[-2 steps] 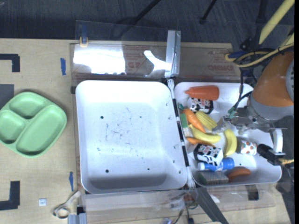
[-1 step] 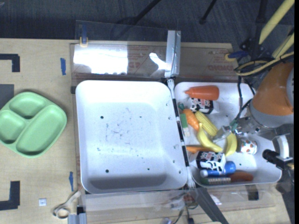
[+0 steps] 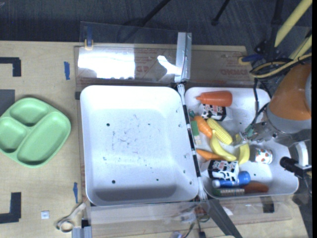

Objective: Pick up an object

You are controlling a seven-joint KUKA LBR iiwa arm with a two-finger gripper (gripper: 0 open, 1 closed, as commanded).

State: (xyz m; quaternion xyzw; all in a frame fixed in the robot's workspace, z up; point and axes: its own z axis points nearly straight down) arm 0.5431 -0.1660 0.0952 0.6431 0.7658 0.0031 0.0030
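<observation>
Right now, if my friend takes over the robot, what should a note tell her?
Gripper: low over the right bin, beside the bananas; whether it is open or shut cannot be told.
Things: bananas, corn cob, carrot, blue bottle and cow-print items all lie in the right bin. The left bin is next to it.
Done: nothing is lifted.
Left: pick up one object.

The two white bins (image 3: 131,148) look like smooth, shiny plastic. The bench (image 3: 39,73) at the left looks like pale wood. The green plate (image 3: 33,131) looks matt.
</observation>
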